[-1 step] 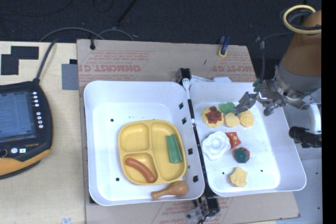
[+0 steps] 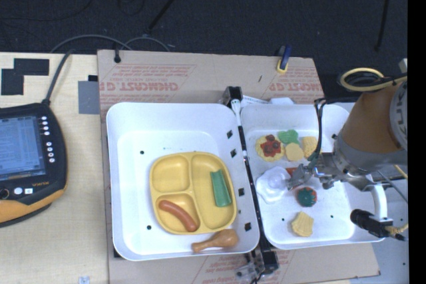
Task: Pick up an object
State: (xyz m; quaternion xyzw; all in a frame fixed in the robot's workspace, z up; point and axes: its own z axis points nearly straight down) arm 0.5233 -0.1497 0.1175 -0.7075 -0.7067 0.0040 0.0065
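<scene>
strawberry, roundish, below hand

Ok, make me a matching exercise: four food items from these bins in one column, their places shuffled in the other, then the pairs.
Things:
1. red toy sausage
2. green rectangular block
3. tan toy drumstick
4. yellow toy wedge

Places:
A. right bin, near front
B. tray's right compartment
C. left bin floor, in front of the yellow divided tray
D. tray's front compartment

Pairs: 1-D, 2-B, 3-C, 4-A
</scene>
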